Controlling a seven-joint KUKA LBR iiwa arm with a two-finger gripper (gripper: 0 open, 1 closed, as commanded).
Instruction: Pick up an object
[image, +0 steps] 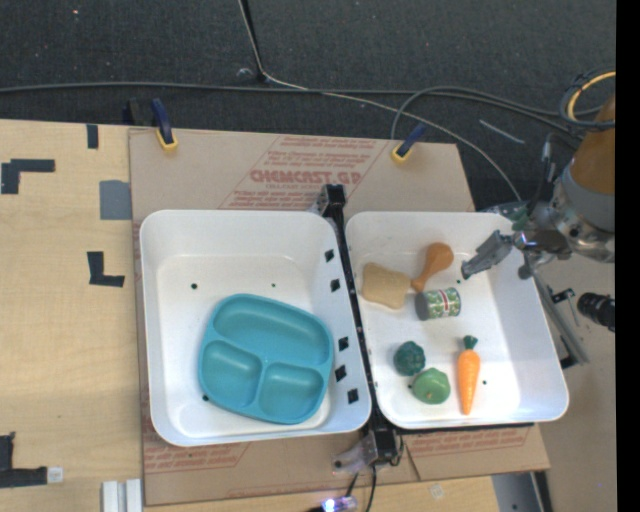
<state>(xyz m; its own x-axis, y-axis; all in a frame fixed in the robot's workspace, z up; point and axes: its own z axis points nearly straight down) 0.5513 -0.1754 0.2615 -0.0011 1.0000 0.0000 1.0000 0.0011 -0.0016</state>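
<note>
Two-finger gripper (492, 254) hangs over the right white bin (548, 345), near its 2 o'clock corner; one dark finger points toward 8 o'clock. Nothing is seen between the fingers, and I cannot tell whether they are apart or together. No object lifted yet.

Candidates, all in the right bin: tan drumstick-shaped toy (433, 262) nearest, at 9 o'clock from the gripper; small cylindrical can with green label (438, 303), lying on its side at 7 o'clock; pale beige flat bread-like piece (385, 286) beside both; dark green knobbly toy (409, 357), light green round toy (432, 386) and orange plastic carrot (468, 375) toward the bin's 6 o'clock.

Risks, judged: the can could roll away under contact; drumstick, can and bread lie close, so a descent may nudge a neighbour or close on two; the two green toys nearly touch.

Hard to read: wrist blurred and cut off at frame's 3 o'clock. Left white bin (160, 300) bears a blue compartment tray (265, 358).
</note>
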